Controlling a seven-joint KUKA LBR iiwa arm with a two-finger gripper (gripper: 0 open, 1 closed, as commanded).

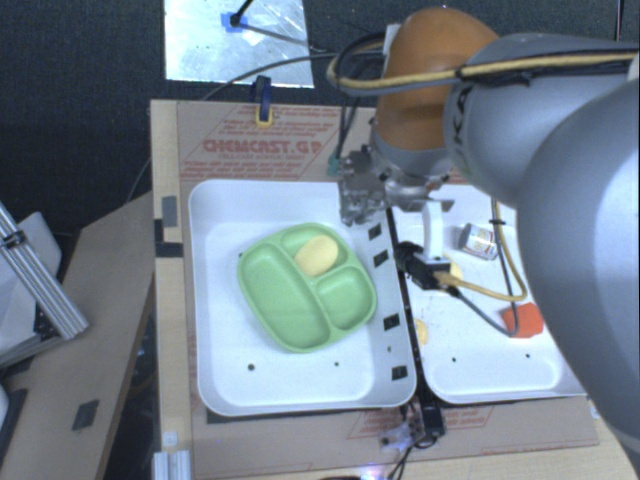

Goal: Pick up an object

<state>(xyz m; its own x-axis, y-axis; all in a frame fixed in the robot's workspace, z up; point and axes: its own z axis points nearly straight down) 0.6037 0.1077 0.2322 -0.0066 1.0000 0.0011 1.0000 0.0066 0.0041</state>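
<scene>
Bench: cardboard sheet on top, two white bins side by side.

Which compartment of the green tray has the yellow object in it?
The small upper compartment of the green divided tray, the one nearest the pincer. The yellow object sits there; the long left compartment and the lower right one hold nothing.

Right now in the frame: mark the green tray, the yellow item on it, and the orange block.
green tray (290, 313): camera view, floor of its long left compartment.
yellow item (318, 255): camera view, middle of its top surface.
orange block (525, 320): camera view, centre of its visible face, in the right bin.
</scene>
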